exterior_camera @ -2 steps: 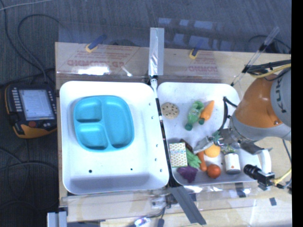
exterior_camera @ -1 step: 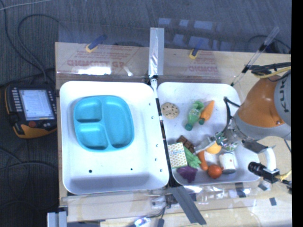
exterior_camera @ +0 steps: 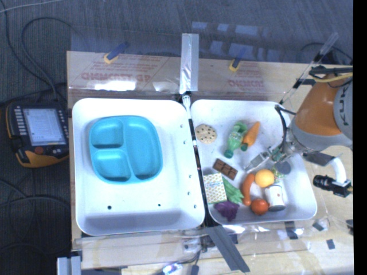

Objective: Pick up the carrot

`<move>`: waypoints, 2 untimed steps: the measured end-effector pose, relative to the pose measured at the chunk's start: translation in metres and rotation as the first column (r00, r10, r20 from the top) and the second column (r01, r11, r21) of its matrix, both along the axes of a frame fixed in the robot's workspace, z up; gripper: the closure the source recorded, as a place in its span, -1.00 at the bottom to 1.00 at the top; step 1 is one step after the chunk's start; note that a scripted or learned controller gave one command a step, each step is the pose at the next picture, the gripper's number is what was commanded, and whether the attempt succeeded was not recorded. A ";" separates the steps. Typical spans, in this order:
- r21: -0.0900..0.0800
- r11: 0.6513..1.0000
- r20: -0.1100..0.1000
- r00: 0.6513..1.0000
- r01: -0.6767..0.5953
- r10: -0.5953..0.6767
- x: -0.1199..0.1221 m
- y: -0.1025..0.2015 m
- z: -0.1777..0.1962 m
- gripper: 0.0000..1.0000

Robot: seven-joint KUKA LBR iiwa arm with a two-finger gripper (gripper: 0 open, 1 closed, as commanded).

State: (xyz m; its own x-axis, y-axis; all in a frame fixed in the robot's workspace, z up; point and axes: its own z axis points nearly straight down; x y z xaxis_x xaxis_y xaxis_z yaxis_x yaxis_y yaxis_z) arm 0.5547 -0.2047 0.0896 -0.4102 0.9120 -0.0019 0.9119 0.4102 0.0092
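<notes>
Orange marks your target twice over: nearest the camera a carrot-like piece lies by the tomato and yellow fruit, while the carrot rests farther back beside the green bottle. You're mid-approach, the gripper low in the right bin; whether its jaws are parted, you cannot tell. Next, I judge, centre over the carrot and descend.

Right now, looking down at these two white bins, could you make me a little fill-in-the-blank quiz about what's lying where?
1. The blue tray has ____ compartments.
2. The blue tray lies in the bin on the view's ____ side.
3. The carrot lies right beside a bottle coloured ____.
4. The cookie lies in the same bin as the ____ that the arm must pick up.

Missing words: three; left; green; carrot
</notes>
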 end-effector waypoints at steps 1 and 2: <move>-0.010 0.974 -0.001 0.974 -0.228 0.228 0.064 0.032 0.000 -1.00; -0.008 0.974 0.000 0.974 -0.227 0.227 0.064 0.033 0.008 1.00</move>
State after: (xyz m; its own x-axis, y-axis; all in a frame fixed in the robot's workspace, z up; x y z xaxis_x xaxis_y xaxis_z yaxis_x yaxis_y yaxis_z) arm 0.6187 -0.1717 0.0979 -0.6062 0.7953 -0.0088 0.7953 0.6062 0.0059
